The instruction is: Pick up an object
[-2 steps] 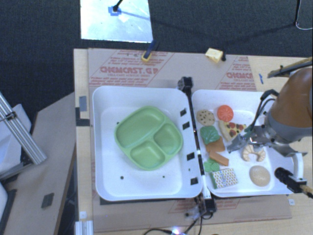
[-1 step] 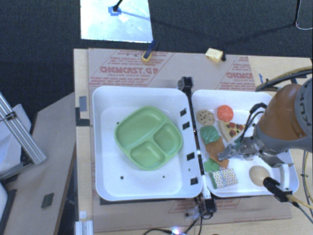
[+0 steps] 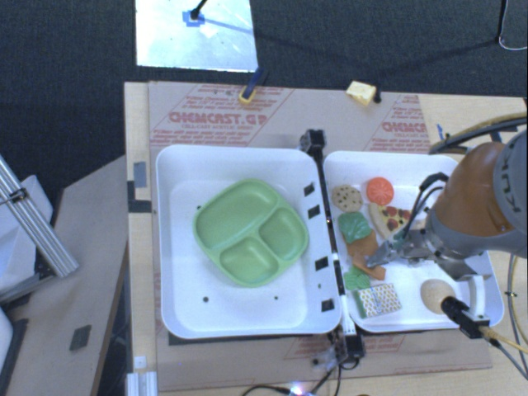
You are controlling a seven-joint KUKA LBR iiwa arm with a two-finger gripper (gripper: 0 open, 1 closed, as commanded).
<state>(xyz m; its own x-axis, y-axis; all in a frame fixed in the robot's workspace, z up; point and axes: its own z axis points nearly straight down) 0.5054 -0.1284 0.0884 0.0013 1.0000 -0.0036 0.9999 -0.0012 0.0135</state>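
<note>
The right bin holds several toy foods: a speckled cookie, a red tomato, a pizza slice, a green leaf, an orange-brown piece, a small green piece, a patterned block and a tan bun. My gripper is low in this bin, reaching in from the right. Its tip sits right at the orange-brown piece, just below the leaf and the pizza slice. Nothing is visibly lifted.
The left bin carries a green divided plate. A black divider runs between the bins. My arm's orange band hangs over the right bin's right side. A yellow block lies on the board behind the bins.
</note>
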